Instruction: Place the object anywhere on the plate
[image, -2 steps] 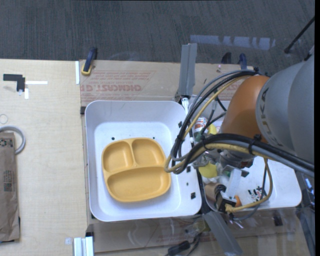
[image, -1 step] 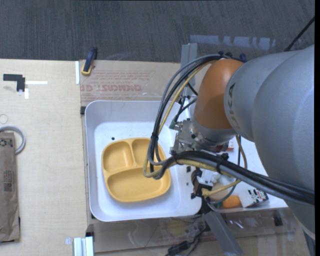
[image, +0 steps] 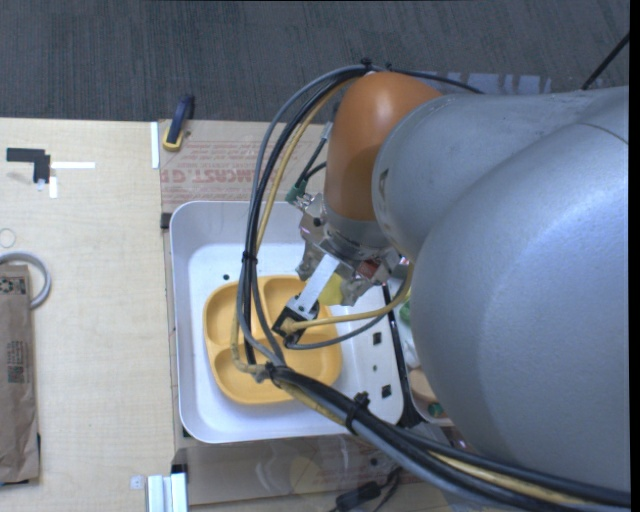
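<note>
A yellow plate (image: 232, 345) with dividing ridges lies in the white bin (image: 186, 300), toward its left and front. The grey arm with its orange band covers the bin's right half. Its gripper (image: 338, 285) hangs over the plate's far right part, mostly hidden by the wrist and cables. A small yellow-green patch (image: 357, 291) shows just beside the wrist; I cannot tell what it is or whether it is held. A green scrap (image: 405, 313) peeks out at the arm's edge.
Thick black cables (image: 262, 250) loop down across the plate and the bin's front rim. A cardboard sheet (image: 215, 160) lies behind the bin, with a yellow-black tool (image: 178, 122) at its corner. A brown paper bag (image: 15, 380) lies at the far left.
</note>
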